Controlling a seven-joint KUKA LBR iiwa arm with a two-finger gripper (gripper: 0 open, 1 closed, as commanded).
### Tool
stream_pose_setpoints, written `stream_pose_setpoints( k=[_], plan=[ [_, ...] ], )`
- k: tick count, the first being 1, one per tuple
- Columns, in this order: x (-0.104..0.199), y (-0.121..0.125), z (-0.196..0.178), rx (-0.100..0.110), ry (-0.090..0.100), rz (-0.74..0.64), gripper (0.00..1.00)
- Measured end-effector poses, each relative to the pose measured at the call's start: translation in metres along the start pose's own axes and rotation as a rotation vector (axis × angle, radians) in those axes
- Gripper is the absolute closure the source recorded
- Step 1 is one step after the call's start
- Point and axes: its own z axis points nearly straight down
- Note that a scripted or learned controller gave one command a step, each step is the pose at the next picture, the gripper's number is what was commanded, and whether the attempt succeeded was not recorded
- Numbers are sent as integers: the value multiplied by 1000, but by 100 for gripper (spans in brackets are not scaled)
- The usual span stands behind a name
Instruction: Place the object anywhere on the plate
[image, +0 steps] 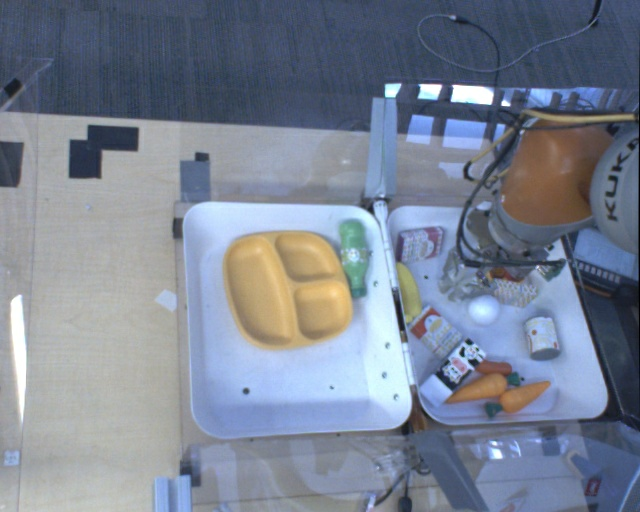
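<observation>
A yellow divided plate (287, 287) lies in the left bin (300, 400). A green bottle (353, 257) lies against that bin's right wall, touching the plate's right rim. My gripper (487, 278) hangs low over the upper middle of the right bin (585, 385), under the orange wrist band. Just below it sits a white ball (484, 309), and a pale patterned item (518, 291) lies partly under it. The wrist hides what is directly beneath.
The right bin also holds a small red-and-white carton (421, 243), a banana (408, 291), a small can (541, 337), two little boxes (447, 345) and two carrots (497, 391). A metal post (379, 150) stands behind the gap between the bins.
</observation>
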Motion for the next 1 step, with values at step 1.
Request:
stream_pose_setpoints(
  k=[1],
  plan=[
    [-37,-8,0,1,-1,-247,100]
  ],
)
